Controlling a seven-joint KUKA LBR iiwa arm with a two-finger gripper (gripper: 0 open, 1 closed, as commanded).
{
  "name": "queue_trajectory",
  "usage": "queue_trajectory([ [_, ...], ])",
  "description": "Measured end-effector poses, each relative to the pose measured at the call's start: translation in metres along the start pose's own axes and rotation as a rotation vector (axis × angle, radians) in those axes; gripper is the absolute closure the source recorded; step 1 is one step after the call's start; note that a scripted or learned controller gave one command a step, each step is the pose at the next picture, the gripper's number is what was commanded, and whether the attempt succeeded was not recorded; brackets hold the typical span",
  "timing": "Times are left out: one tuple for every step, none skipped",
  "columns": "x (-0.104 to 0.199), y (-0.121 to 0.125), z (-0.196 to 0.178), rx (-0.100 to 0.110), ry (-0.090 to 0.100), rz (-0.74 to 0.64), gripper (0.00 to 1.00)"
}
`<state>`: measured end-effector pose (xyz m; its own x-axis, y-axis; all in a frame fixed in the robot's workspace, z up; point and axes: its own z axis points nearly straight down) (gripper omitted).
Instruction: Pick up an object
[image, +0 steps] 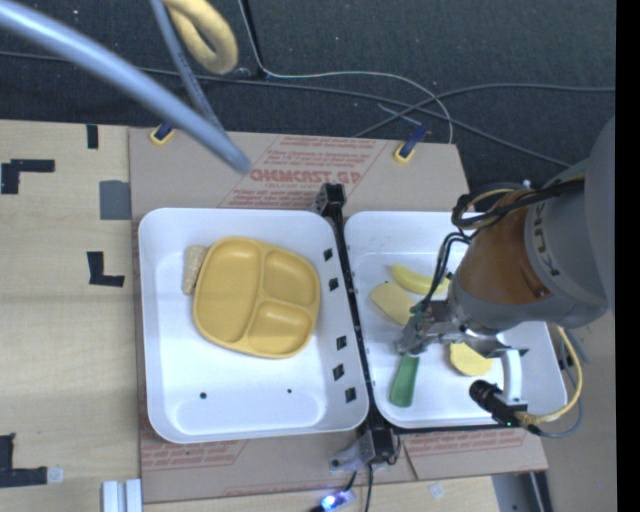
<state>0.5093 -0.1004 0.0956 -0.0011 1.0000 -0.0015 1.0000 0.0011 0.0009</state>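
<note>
Two shallow white bins sit side by side on a brown cardboard sheet laid over a pale wooden bench, with dark carpet and loose cables beyond the far edge. In the left bin, a yellow divided plate lies toward the far left corner, covering part of a tan sponge that touches the plate's left edge; the near half of this bin is bare white floor, with open room along its near and right walls. A black divider runs between the two bins. The right bin is more crowded: a green, stick-shaped object lies near the left wall toward the near edge, slightly tilted, and pale yellow banana-like pieces rest just beyond it toward the middle. The gripper hangs directly over the green object's far end, just beside the yellow pieces, with another yellow piece just to its right. Whether the gripper is spread or closed, or has hold of anything, cannot be told from here. The grey arm with its orange band covers the right side of this bin, leaving little free floor
</note>
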Motion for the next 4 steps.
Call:
queue_trajectory([
  [0.003,-0.008,-0.057,-0.001,0.002,0.0,1.0],
  [0.003,-0.007,-0.107,-0.003,0.001,-0.001,1.0],
  [0.049,0.023,-0.122,0.0,0.002,-0.005,1.0],
  [0.104,0.047,-0.118,0.002,0.003,-0.006,1.0],
])
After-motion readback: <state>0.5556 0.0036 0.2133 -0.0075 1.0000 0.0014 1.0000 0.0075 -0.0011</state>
